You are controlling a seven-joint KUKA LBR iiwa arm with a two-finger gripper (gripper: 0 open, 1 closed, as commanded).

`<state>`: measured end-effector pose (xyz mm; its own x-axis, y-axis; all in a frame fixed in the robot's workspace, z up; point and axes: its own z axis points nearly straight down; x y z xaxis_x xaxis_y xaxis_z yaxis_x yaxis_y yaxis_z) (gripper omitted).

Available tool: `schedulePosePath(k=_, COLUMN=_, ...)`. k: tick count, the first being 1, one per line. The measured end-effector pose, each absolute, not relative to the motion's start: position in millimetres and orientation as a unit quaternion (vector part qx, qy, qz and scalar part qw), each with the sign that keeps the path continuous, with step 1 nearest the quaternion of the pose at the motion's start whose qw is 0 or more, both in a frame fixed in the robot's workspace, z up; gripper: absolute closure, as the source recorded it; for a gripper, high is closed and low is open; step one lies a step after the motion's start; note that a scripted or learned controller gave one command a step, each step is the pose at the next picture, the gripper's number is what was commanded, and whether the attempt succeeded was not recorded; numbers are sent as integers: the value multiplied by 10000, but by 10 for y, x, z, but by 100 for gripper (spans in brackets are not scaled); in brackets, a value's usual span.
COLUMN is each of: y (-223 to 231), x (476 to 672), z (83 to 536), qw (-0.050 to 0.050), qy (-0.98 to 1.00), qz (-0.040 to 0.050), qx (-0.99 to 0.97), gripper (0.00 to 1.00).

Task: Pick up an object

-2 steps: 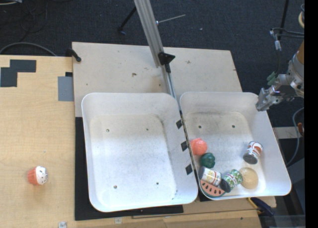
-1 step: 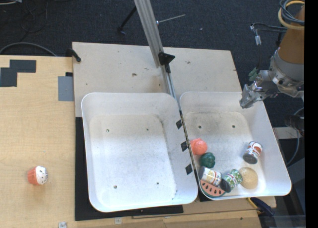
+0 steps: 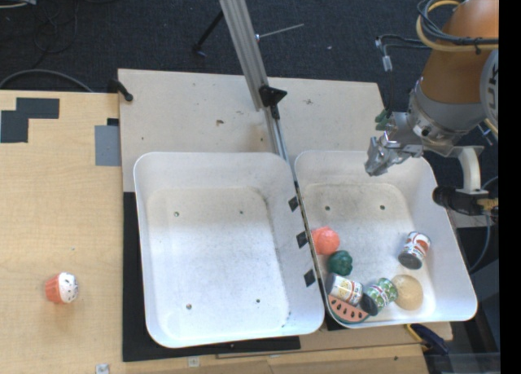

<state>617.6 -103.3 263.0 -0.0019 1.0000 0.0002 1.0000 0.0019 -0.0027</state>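
Note:
My gripper [image 3: 377, 162] hangs over the far edge of the right bin [image 3: 374, 201], well above its floor, with nothing seen between its fingers. In the bin's near part lie an orange ball [image 3: 326, 240], a dark green object [image 3: 341, 262], a red-and-white can [image 3: 415, 249], a small jar [image 3: 348, 289], a green can [image 3: 381, 292], a tan round object [image 3: 408, 292] and a watermelon slice [image 3: 348, 313]. All of them sit below and toward the front of the gripper.
The left bin [image 3: 216, 250] lies beside the right one, with a row of black clips [image 3: 299, 238] along the shared rim. A slanted metal bar [image 3: 248, 46] rises behind the bins. A small orange-and-white toy [image 3: 62, 288] sits on the wooden bench at left.

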Motion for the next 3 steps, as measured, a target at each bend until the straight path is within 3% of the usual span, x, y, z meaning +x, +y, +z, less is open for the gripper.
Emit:
schedulePosePath(k=1, y=-521, x=6237, z=2657, qw=14, qy=-7085, qz=-1, qx=-7057, gripper=100)
schedulePosePath(k=3, y=568, x=6142, z=2460, qw=25, qy=-7085, qz=15, qx=-7057, gripper=100)
